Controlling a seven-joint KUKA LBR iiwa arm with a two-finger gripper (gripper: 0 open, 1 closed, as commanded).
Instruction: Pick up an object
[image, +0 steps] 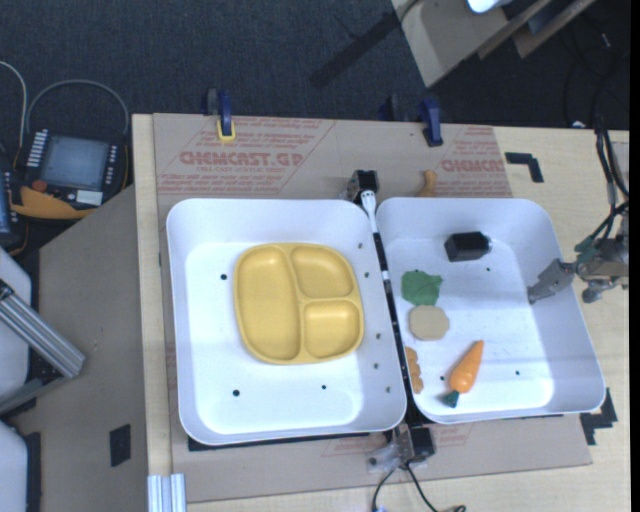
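Beside the tan disc (429, 322), just below and to its right in the right bin (560, 330), lies the toy carrot (466, 368), my pick. Its long axis runs diagonally, green stub low-left, orange tip up-right, away from the disc. I judge it light, stiff and smooth, maybe slippery, so I'd grip across the thick middle. Well right of the disc, at the bin's rim, my gripper (552, 282) hangs with nothing in it; how wide it stands I cannot tell.
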